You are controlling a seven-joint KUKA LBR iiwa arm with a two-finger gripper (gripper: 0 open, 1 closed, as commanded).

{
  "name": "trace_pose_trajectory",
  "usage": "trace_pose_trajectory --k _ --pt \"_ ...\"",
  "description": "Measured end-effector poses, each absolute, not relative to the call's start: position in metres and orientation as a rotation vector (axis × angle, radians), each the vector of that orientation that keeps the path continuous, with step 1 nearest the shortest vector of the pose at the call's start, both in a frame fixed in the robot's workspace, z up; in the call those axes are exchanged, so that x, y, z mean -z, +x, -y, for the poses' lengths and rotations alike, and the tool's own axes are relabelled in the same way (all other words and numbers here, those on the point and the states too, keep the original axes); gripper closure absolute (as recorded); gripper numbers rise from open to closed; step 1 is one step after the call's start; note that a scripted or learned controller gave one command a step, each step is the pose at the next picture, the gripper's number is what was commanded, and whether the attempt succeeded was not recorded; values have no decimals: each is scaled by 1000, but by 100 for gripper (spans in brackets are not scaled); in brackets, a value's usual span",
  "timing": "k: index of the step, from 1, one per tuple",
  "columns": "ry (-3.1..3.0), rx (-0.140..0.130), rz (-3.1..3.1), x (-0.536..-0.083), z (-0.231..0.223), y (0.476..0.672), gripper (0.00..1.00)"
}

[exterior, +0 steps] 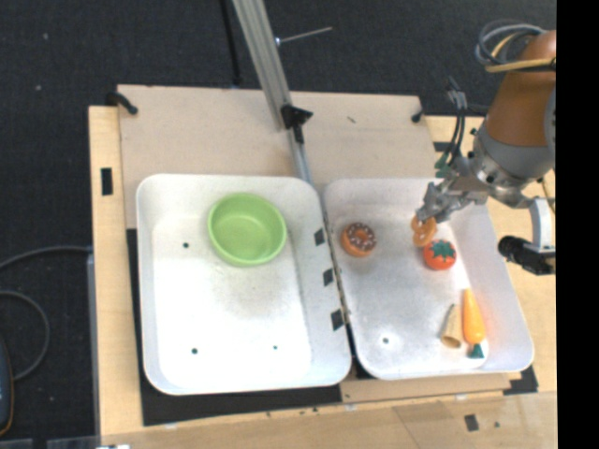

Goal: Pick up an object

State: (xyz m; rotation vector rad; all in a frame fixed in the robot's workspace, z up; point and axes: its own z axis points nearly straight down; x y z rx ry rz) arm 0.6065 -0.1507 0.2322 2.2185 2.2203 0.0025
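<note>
Robot lab: bench [108, 251], twin bins [159, 279]

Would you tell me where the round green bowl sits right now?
The round green bowl sits in the left white bin, toward its far edge, left of the brown doughnut in the neighbouring bin.

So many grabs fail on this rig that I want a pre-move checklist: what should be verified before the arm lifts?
1. Gripper over the right bin: ok.
2. Small orange piece seated at the gripper's tip: cannot tell.
3. Tomato clear of the gripper: not ok, it sits right beside.
4. Donut away from the lift path: ok.
5. Carrot and cone away: ok.
6. Green bowl alone in the left bin: ok.
</note>
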Motion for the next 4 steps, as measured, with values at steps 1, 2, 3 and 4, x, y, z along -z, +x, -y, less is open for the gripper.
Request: trace_pose_trajectory --k 1,2,3,4 --pt "2213 -3 -2230 -242 103 606 100" --pt "2213 -4 -2231 -252 47 597 100" --pt "2215 0 -2229 -241 -2 584 100" --pt "2215 -1 -2229 -233 -50 574 100"
